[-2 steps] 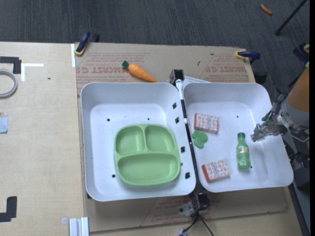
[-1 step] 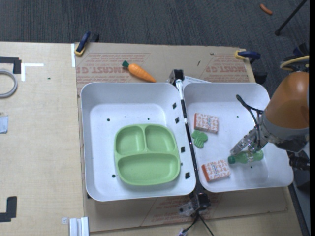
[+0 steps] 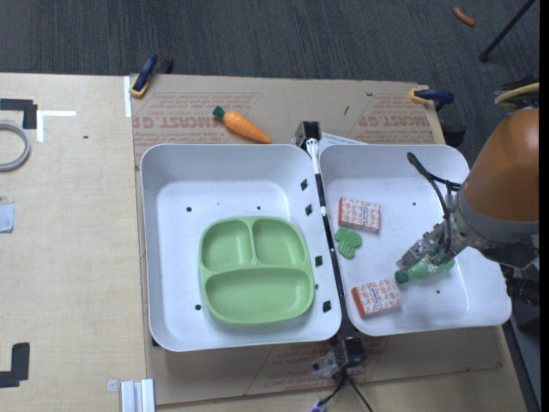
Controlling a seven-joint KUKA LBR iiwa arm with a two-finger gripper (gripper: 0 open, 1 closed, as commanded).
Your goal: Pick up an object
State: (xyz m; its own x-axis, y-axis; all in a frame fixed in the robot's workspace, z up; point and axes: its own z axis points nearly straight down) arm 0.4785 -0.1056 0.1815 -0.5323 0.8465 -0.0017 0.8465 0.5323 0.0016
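White bins: two shallow plastic trays with rounded corners, side by side on a cardboard sheet point(image 3: 283, 101); left bin point(image 3: 171, 256), right bin point(image 3: 480, 303).
Green plate: smooth, matte, rounded-square, split into three compartments, sitting flat in the left bin point(image 3: 256, 269).
Gripper: down low in the right bin, toward its right side point(image 3: 422, 260), under the grey and orange arm point(image 3: 506, 187). Whether it's wide or narrow, honestly can't tell from this angle.
Green bottle: small green object with a darker cap end, right at the gripper tip point(image 3: 422, 270). Long axis runs roughly left-right, cap pointing left. Can't say if it's actually gripped.
Snack boxes: two little orange-and-white cartons, one near the bin's back point(image 3: 358, 215), one near its front point(image 3: 376, 297).
Green leafy piece: lumpy, between the boxes point(image 3: 347, 243).
Carrot: orange toy, tapered, on the cardboard behind the left bin point(image 3: 242, 124).
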